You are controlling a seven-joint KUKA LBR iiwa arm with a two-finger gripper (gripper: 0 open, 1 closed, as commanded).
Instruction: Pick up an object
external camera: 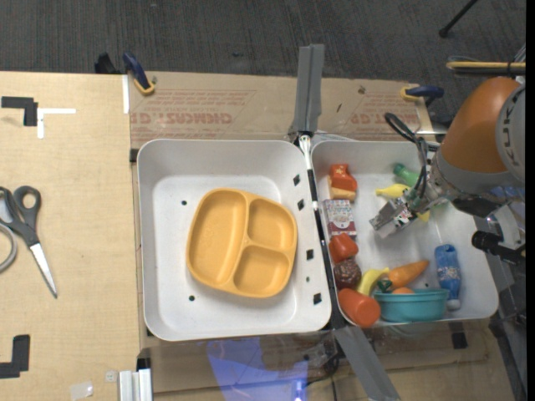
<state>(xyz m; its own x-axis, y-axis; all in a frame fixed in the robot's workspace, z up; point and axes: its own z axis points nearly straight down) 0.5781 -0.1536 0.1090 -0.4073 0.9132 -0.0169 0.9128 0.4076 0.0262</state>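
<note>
You're looking at the yellow divided plate (242,242) sitting alone in the left bin (159,249), so skip that side; the pickable stuff is all right of the plate in the right bin (478,303): red pieces along the divider, an orange carrot (407,272), a teal bowl (414,305), a blue bottle (447,274). The gripper (393,215) is hanging low w/ nothing visibly btwn its fingers, and whether they're spread or closed you can't tell. You're prob best off going for the carrot or bottle, since they're lying apart from the clutter.
</note>
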